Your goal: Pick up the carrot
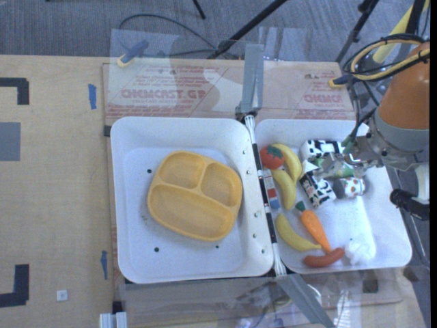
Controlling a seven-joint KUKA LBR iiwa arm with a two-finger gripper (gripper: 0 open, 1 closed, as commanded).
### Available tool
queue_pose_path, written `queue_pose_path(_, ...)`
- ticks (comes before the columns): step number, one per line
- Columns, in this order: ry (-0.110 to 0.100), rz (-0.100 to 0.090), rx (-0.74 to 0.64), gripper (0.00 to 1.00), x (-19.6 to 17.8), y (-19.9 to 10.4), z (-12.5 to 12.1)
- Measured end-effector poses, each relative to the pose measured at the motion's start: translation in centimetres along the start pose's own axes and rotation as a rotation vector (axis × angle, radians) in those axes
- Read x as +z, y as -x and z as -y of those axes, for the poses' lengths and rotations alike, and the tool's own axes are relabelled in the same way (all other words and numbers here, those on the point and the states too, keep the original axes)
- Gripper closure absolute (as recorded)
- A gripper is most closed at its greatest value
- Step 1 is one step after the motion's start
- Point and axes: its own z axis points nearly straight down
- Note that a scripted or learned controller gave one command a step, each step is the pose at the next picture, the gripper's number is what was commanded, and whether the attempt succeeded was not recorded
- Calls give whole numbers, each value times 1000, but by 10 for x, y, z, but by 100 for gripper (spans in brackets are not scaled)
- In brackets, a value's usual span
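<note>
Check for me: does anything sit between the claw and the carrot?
Nothing lies across the gap. The claw hangs over the black-and-white toy, up-right of the carrot. The carrot's top is uncovered, but a banana and sausage crowd it closely.

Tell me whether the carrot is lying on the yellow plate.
No, the carrot lies in the right bin, beside a banana.

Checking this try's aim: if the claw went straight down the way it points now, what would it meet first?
Probably the black-and-white toy below the claw, not the carrot, which lies nearer the camera; depth is unclear.
</note>
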Motion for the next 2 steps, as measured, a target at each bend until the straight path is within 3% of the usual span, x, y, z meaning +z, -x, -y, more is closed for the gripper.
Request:
queue_pose_path(1, 9, 1, 69, 0, 103, -29, 44)
queue_pose_path(2, 7, 1, 72, 100, 96, -29, 44)
